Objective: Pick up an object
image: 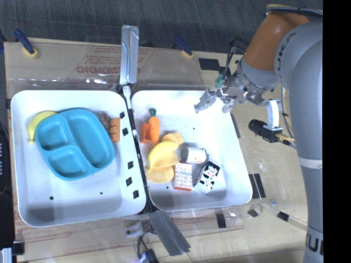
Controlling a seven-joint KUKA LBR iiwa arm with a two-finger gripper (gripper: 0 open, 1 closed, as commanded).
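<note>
Right bin point(230, 147): carrot point(151, 127) lies left of claw point(215, 104).

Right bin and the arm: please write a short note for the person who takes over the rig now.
Hand: open, holding nothing, above the right bin's far right part.
Right bin: carrot, yellow pieces, small can, red-and-white packet, black-and-white carton, clustered at its left and middle.
Left bin: blue divided plate, banana beneath it.
Done: nothing picked yet.
Left: descend, grasp one object, lift.
</note>
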